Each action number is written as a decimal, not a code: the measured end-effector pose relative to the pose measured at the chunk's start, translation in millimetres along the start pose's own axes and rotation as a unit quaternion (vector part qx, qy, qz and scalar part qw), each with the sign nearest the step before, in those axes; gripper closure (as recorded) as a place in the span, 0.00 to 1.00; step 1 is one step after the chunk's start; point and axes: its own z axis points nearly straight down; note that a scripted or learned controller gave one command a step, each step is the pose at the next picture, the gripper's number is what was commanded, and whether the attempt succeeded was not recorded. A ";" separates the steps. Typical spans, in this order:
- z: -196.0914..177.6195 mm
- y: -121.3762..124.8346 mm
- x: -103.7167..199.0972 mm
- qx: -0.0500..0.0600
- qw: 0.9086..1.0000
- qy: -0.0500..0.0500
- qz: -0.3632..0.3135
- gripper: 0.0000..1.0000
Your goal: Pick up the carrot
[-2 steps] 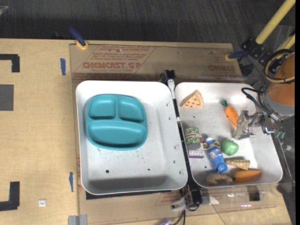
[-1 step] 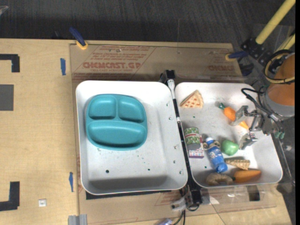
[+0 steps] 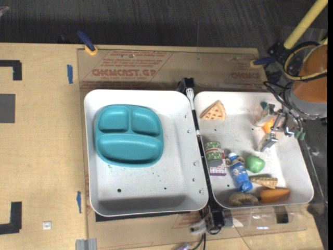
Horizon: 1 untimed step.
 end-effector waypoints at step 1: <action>-15.2 1.0 -4.5 0.000 1.000 -0.008 -0.001 1.00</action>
